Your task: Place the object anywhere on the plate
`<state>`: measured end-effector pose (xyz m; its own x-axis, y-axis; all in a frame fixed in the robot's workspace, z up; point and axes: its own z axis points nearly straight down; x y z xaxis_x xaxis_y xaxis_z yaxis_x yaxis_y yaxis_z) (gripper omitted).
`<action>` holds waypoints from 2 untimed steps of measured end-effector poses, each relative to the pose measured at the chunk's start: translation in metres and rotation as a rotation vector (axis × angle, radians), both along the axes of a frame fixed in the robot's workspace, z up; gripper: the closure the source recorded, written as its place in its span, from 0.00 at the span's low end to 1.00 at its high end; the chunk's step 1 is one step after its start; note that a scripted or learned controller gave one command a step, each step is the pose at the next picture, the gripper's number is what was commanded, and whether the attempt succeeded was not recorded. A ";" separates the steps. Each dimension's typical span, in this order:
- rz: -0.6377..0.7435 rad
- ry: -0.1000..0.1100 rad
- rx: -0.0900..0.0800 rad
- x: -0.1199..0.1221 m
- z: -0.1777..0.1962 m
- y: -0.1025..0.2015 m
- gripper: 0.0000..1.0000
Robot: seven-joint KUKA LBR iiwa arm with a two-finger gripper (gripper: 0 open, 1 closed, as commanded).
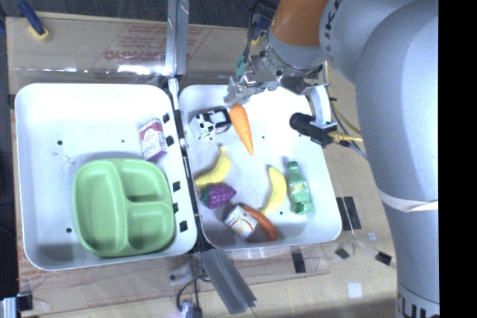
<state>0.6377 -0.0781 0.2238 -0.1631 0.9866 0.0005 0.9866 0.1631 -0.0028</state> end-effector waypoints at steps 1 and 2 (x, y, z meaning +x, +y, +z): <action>-0.047 0.003 -0.001 -0.049 -0.033 0.104 1.00; -0.048 0.002 -0.001 -0.049 -0.033 0.104 0.00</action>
<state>0.5883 0.0258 0.1906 -0.1157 0.9933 -0.0001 0.9933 0.1157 -0.0053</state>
